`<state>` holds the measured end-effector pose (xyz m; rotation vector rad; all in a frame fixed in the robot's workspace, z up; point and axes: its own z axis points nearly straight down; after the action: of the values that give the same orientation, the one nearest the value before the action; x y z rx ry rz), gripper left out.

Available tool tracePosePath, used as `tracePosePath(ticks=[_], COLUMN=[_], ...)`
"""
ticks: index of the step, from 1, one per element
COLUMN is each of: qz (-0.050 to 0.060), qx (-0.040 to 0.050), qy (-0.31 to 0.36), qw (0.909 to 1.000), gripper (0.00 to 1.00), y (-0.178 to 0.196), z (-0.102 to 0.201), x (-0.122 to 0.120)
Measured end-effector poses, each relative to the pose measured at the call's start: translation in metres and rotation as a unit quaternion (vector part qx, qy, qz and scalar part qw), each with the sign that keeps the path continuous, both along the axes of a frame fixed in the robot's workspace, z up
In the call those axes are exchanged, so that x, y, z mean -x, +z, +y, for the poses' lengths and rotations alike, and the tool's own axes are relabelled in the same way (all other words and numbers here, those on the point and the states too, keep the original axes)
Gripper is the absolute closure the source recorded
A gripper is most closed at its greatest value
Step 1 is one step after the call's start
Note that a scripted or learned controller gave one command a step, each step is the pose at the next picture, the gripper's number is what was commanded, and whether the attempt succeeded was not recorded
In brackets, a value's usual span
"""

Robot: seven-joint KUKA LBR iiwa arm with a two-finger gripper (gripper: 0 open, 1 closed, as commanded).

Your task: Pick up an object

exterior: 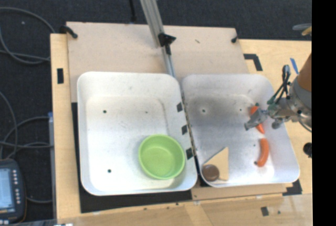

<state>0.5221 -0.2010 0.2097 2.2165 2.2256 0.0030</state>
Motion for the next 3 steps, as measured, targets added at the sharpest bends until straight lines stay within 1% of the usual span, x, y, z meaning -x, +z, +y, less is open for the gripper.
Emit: tracePosePath(ticks=[1,2,3], qz=[0.0,0.002,0.003], qx=[0.0,0.0013,0.0013], qy=[0.0,-0.002,-0.002], qw=[1.0,1.0,1.0], gripper=[0.0,0.0,0.0], y=[0.0,-0.043,-0.088], z=[0.0,-0.001,-0.009], x=[0.0,0.004,0.009])
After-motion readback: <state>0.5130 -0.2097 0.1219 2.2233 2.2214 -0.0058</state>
